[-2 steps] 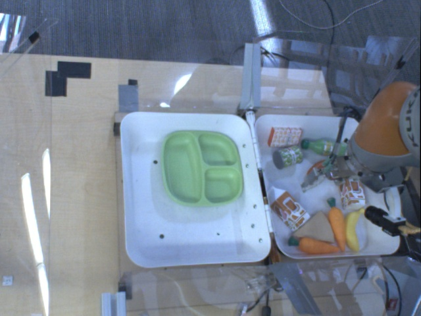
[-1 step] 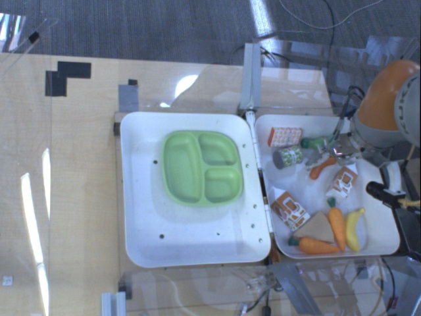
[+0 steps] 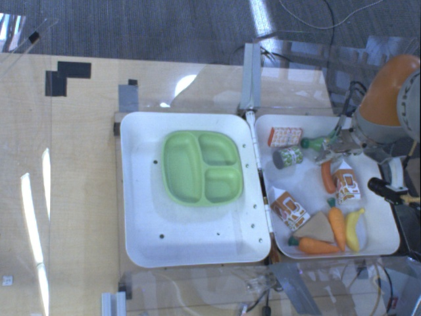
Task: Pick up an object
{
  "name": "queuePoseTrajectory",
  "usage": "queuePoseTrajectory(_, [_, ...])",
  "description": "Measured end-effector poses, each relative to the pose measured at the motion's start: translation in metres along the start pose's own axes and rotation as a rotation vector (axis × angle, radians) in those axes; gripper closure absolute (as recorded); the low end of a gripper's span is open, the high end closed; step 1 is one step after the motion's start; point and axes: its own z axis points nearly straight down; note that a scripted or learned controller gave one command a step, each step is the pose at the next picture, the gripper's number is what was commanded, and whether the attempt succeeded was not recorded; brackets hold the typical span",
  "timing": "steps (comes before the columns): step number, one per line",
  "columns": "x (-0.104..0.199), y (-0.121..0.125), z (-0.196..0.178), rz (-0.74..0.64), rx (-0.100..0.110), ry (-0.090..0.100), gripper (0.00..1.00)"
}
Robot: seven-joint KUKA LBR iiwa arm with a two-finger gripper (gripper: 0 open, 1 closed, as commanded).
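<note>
The right bin (image 3: 388, 245) holds several small items. At its back lie an orange-and-white carton (image 3: 285, 136), a small can (image 3: 288, 157) and a green bottle (image 3: 317, 143). Further forward are an orange sausage-like piece (image 3: 327, 176), a second carton (image 3: 346, 185), a third carton (image 3: 290, 209), a brown wedge (image 3: 316, 228), two carrots (image 3: 337, 228) (image 3: 317, 245) and a banana (image 3: 355, 230). My gripper (image 3: 341, 148) hangs low over the back right of this bin, next to the green bottle and just above the second carton. Nothing visibly hangs from it.
The left bin (image 3: 141, 242) holds a green divided plate (image 3: 201, 168). The grey arm with its orange band (image 3: 391, 97) comes in over the right bin's right rim. Cables (image 3: 316, 8) trail on the floor behind the bench.
</note>
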Motion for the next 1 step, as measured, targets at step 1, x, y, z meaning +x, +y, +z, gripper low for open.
queuePoseTrajectory(1, [0.0345, 0.0596, -0.1330, -0.024, 0.007, 0.000, 1.00])
